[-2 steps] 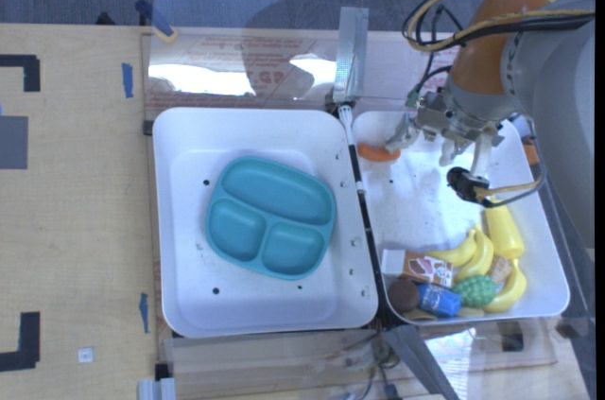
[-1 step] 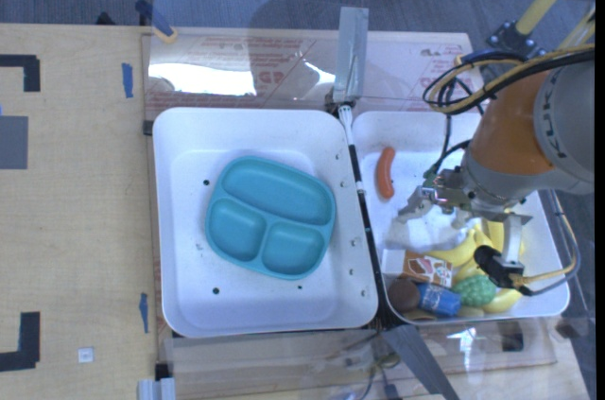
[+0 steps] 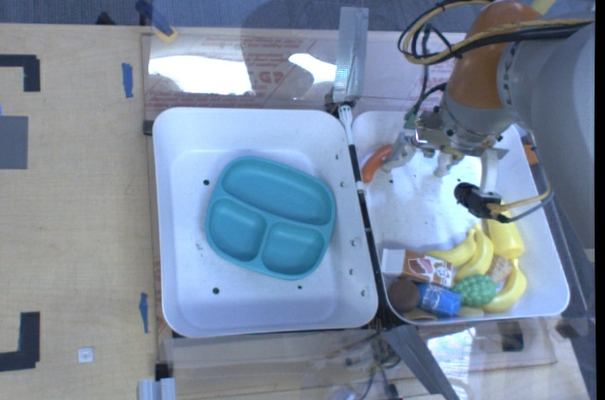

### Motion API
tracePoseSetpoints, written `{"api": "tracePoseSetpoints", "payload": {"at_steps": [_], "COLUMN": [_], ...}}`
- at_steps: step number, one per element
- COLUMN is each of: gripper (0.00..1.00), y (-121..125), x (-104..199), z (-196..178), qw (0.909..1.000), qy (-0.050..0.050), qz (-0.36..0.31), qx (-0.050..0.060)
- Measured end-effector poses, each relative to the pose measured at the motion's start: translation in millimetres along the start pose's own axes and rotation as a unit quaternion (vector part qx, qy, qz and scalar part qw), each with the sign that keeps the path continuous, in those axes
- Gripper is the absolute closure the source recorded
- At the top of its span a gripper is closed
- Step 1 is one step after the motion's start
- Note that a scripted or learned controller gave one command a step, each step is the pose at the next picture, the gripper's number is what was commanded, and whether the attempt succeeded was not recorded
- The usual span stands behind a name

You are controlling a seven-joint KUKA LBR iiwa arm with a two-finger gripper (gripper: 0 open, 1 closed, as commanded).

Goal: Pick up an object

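Nearest the camera, at the right bin's (image 3: 558,294) front edge: pile w/ bananas (image 3: 484,254), green bumpy fruit (image 3: 477,288), blue can (image 3: 440,299), small carton (image 3: 428,269), brown round item (image 3: 405,294). All touching, crowded together. Orange piece (image 3: 375,161) lies at the bin's back-left, just beside the gripper (image 3: 427,157), which hangs low w/ fingers apart, nothing between them. Left bin (image 3: 180,143) has teal divided plate (image 3: 270,216). Arm hides the bin's back-right corner.

1. The arm (image 3: 558,77) is grey and broad, with smooth rounded casing.
2. An orange band (image 3: 484,58) rings it above the wrist.
3. Black and yellow cables (image 3: 437,22) loop beside the band.
4. The gripper (image 3: 442,154) is pale metal, with thin fingers.
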State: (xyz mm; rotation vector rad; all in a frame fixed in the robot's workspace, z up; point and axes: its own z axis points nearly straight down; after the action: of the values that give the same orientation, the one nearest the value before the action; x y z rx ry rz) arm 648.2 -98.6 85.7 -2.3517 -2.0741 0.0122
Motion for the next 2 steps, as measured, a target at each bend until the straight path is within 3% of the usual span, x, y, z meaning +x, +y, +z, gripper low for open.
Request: {"api": "tracePoseSetpoints", "payload": {"at_steps": [1,2], "gripper": [0.0,0.0], "y": [-4.2,-11.3], "x": [32.2,-4.5], "z": [-102.2,-11.7], "qw": [0.9986,1.0], "qy": [0.002,0.001], "qz": [0.053,-0.002], "qx": [-0.008,0.002]}}
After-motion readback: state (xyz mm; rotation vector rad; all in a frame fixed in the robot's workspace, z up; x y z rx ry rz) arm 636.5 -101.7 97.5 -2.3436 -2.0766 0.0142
